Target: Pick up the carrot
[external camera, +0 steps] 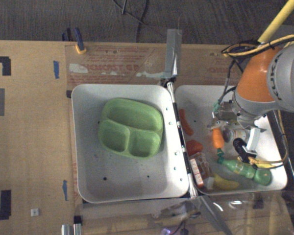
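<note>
Tool [224,130] hangs low over the right bin [279,180], just beside the carrot [218,139]; how far it is spread cannot be told. By size: the table [29,131] carries both bins; the left bin [88,180] holds a green tray [131,128] with three compartments. The right bin holds the arm's [264,77] wrist, a green bottle [245,170], a red sausage [186,123], a tomato [194,147], a banana [225,183] and the orange carrot, lying mid-bin.
</note>
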You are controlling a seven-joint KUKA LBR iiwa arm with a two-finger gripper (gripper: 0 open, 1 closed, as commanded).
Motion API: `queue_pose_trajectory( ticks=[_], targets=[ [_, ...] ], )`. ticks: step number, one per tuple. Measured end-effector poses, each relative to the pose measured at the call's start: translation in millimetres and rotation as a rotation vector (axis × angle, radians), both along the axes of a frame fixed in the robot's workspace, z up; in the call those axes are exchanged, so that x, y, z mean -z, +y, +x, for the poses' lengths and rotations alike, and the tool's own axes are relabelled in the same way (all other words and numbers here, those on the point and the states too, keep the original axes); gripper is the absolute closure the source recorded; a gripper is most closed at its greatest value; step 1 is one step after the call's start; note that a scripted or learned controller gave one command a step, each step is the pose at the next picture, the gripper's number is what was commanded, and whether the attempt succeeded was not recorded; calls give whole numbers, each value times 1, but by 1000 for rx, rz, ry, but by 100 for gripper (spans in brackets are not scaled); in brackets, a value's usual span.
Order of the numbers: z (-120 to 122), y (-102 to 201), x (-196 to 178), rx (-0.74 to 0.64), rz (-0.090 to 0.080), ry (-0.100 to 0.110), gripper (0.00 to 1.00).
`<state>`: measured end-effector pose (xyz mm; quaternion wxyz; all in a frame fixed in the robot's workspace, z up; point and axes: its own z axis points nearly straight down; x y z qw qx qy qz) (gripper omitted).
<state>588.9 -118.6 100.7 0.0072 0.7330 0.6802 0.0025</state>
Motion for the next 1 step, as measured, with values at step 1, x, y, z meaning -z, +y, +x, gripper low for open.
queue_pose_trajectory(
  ticks=[1],
  targets=[
    [17, 13, -65, 107, 7, 12, 100]
  ],
)
